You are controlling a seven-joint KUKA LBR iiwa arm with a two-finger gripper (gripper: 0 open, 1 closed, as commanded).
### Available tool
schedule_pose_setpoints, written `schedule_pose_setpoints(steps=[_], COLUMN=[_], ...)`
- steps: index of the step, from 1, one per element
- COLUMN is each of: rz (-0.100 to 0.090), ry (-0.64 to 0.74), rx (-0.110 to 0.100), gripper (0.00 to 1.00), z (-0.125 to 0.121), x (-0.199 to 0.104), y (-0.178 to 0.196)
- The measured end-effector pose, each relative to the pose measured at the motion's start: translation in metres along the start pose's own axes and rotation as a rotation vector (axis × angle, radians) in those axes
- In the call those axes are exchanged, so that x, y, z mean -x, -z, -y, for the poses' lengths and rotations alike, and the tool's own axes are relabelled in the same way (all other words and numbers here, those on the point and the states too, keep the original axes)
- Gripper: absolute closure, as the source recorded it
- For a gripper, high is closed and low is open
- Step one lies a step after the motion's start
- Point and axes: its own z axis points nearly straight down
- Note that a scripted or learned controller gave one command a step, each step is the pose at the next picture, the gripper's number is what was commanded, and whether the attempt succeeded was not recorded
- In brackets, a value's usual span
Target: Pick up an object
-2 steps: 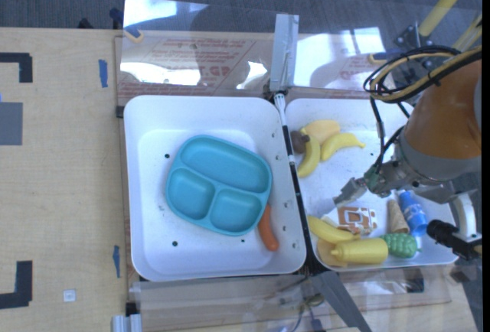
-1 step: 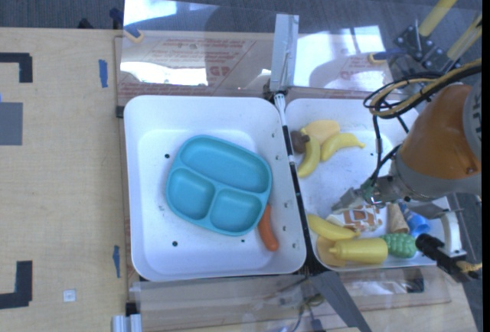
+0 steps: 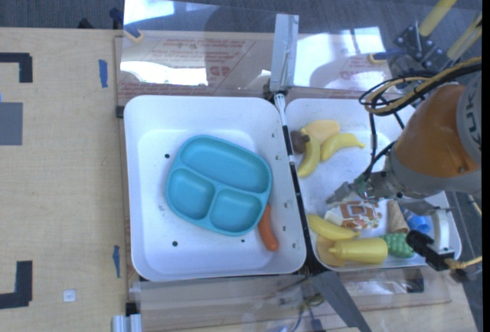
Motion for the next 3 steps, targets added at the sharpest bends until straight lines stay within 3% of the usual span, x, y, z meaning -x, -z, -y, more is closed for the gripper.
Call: schedule_pose_setpoints(steps=[1, 2, 3], rz=[0.007, -0.001, 0.002], ry=[-0.017, 0.054, 0.003], rx=[-0.041, -0.052, -0.051], gripper=[0.00, 0.00, 0.00], z=[0.011, 0.008, 0.017], x=[-0.002, -0.050, -0.005], y=[-0.019, 0.082, 0.005])
